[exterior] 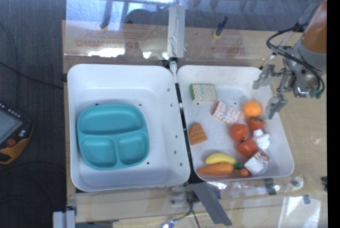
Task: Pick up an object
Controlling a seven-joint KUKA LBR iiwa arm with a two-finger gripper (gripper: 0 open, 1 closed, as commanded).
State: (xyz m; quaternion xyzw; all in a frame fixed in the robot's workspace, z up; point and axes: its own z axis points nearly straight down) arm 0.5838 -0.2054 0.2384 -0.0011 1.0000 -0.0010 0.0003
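The gripper (270, 95) hangs over the right edge of the right bin (234, 75). Its two fingers are spread apart, and nothing is between them. One finger (261, 77) is up near the bin's far corner. The other finger (275, 106) is lower down, just beside the orange ball (252, 109).

All the small things to pick lie in the right bin. The banana (220, 158) lies on its side, with its long way going left to right. The carrot (215, 169) lies just under it, also long from left to right, and the two are touching. A red tomato (239, 132) and a second red piece (247, 147) sit close together below the orange ball. A white wrapped thing (262, 141) is next to them, and a red and white packet (257, 163) sits near the bin's front right corner. These things crowd each other, so they are hard to reach one at a time.

Farther left are a green and white box (203, 92), a red and white bag (226, 112) lying tilted, and a brown cracker (197, 134).

The left bin (106, 75) holds a teal tray (112, 135) with three parts.
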